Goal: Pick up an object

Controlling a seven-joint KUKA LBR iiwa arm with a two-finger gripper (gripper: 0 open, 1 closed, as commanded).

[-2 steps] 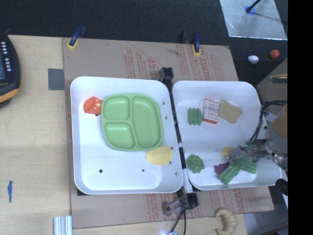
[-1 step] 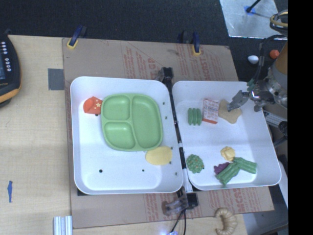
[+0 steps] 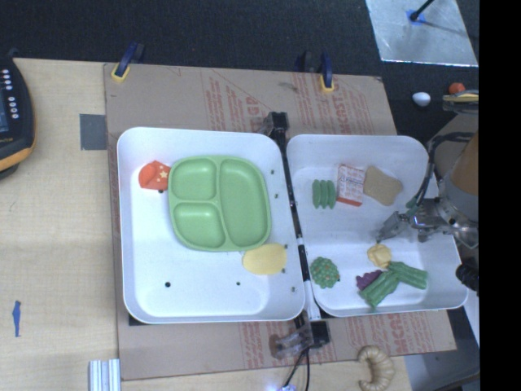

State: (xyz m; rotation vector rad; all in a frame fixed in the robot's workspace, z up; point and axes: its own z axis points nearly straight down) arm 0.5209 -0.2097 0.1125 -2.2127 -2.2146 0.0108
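Nearest to the camera, at the near edge of the right bin (image 3: 407, 304), a green vegetable piece (image 3: 395, 282) is seen lying across a small purple item (image 3: 368, 280), and a green broccoli-like toy (image 3: 325, 272) is placed a little to the left of them. Just beyond, a small yellow toy (image 3: 378, 256) rests on the bin floor, and the gripper (image 3: 392, 226) is found directly above and beside it, reaching in from the right. Its two fingers appear spread apart, and nothing is seen between them, so no object is judged to be picked up yet; the closing and the lifting are left to be done. The yellow toy seems the likeliest target, but this is only a judgement. The green vegetable piece is close to it on the near side and could be touched during a grasp. Farther in the same bin, a green ridged item (image 3: 324, 194), a red and white packet (image 3: 351, 184) and a tan piece (image 3: 382, 186) are laid in a row, well apart from the gripper. In the left bin (image 3: 138, 292), a yellow lemon-like toy (image 3: 265, 259) lies near a green divided plate (image 3: 220, 202), and a red toy (image 3: 154, 175) is beside the plate's far left corner.
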